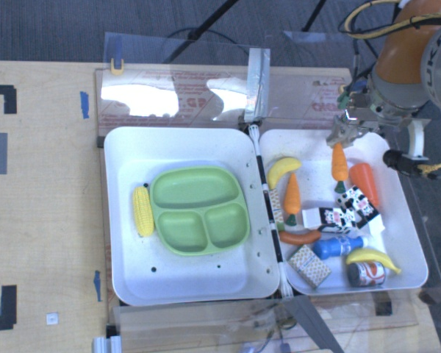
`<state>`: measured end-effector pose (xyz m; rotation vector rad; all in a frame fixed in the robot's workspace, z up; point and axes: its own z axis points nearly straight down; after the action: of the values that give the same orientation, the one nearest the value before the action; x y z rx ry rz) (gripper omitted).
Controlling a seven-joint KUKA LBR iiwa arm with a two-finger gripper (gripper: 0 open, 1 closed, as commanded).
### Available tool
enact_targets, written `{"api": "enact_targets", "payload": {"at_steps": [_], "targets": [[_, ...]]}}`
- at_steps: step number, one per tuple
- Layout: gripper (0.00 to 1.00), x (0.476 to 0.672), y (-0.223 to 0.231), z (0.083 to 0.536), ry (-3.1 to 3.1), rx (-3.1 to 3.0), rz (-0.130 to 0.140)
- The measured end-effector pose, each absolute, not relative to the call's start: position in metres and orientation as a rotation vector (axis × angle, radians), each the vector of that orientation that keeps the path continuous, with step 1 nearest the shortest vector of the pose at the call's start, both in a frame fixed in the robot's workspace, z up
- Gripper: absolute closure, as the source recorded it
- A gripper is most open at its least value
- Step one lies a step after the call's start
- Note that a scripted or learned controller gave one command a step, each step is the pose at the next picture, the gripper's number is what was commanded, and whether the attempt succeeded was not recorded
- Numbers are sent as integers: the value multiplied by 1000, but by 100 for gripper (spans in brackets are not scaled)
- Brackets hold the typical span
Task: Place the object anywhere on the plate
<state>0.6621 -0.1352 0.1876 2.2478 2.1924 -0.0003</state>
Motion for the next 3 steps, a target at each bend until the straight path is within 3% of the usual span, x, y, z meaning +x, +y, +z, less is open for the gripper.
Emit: {"api": "enact_targets", "payload": {"at_steps": [1,2,3], "targets": [[100,655,-53,185,2384,2048,-1],[100,631,23,185,2439,1983,-1],[100,591,115,162,2503,1902,-2]]}}
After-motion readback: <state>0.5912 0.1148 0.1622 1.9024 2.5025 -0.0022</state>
